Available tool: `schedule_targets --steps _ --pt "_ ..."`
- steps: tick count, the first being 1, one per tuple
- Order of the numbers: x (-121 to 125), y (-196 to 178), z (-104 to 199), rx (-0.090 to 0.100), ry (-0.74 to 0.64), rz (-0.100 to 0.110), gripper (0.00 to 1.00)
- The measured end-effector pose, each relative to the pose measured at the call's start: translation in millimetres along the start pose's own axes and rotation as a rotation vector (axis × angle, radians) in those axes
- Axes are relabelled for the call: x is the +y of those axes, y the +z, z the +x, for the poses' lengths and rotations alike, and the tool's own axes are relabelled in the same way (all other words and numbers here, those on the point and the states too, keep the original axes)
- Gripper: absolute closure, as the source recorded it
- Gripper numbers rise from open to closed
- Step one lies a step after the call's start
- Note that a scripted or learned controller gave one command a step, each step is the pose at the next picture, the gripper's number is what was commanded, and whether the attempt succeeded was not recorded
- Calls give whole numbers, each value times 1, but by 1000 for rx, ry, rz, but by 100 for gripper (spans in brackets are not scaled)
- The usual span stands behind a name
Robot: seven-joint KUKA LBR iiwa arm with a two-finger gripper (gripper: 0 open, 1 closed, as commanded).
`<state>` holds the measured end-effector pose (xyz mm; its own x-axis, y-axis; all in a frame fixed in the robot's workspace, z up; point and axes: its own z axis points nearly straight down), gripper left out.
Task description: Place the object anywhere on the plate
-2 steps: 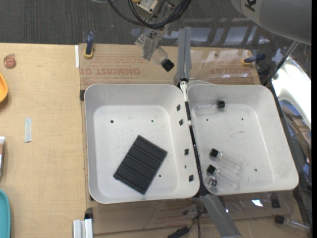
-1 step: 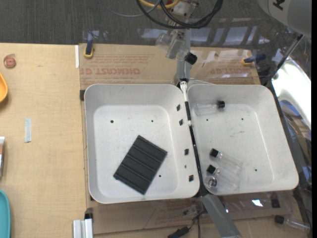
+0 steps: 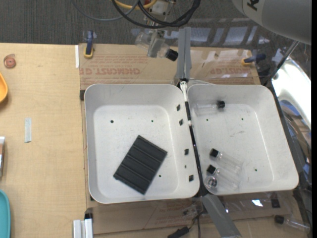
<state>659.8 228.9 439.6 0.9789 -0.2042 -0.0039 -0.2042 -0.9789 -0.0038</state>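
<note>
I am hanging my gripper (image 3: 157, 42) above the bins' far edge; whether it is spread or pressed together, I cannot tell. The clear vials (image 3: 224, 166) are lying in the right bin (image 3: 277, 133), toward the near-right of me. The dark plate (image 3: 140, 163) is sitting in the left bin (image 3: 99, 133), its long axis running diagonally.

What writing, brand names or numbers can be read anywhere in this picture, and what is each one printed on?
"CHEMCAST GP": red print, upside down from this camera, on the brown cardboard behind the left bin.
"KL": big dark letters, cut off by the frame, on the grey robot arm at top right.
Fainter red print on the cardboard behind the right bin: too blurred to read.
</note>
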Motion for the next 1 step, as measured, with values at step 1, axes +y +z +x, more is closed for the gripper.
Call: schedule_targets --steps 1 --pt "58 -1 -31 0 0 -2 100"
